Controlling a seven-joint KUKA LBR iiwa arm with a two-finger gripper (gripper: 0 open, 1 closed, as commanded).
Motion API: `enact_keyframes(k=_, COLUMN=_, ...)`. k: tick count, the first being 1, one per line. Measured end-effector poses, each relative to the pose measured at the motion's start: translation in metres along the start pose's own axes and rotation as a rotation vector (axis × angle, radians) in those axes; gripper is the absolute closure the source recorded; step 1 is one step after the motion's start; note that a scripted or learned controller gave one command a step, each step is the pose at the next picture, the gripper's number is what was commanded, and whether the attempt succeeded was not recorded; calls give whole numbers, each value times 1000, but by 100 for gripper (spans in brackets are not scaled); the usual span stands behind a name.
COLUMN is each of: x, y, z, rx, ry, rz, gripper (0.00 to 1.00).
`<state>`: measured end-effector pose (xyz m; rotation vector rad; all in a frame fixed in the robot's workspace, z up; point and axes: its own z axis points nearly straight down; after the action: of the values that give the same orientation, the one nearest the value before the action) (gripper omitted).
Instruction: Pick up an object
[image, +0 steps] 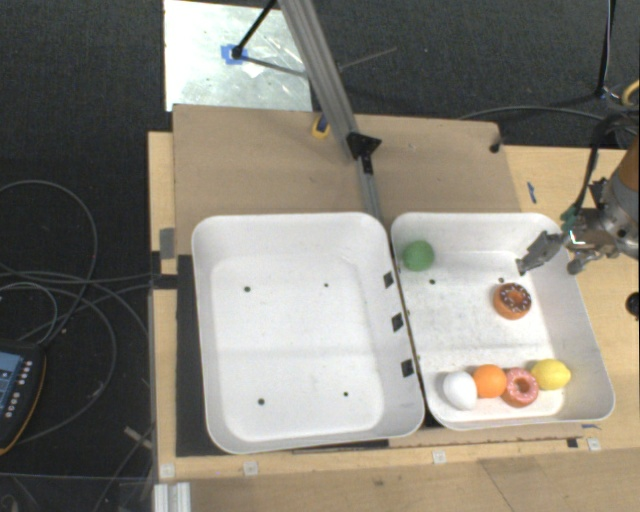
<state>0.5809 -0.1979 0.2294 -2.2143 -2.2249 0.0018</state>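
Note:
My gripper hangs over the right bin's far right corner, its two dark fingers spread open with nothing between them. A brown chocolate donut lies just below and left of the fingertips. A green ball rests near the bin's far left wall. Along the near wall sit a white egg, an orange ball, a pink frosted donut and a yellow lemon.
The left bin adjoins the right one, joined by black clips. A grey pole slants across the bench's far side. Cables lie on the floor at left.

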Motion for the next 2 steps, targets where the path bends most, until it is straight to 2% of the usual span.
enact_keyframes(k=1, x=0, y=1, z=-3, rx=-4, ry=-1, rz=-1, gripper=0)
enact_keyframes(k=2, x=-7, y=5, z=55, rx=0, ry=-1, rz=4, gripper=0)
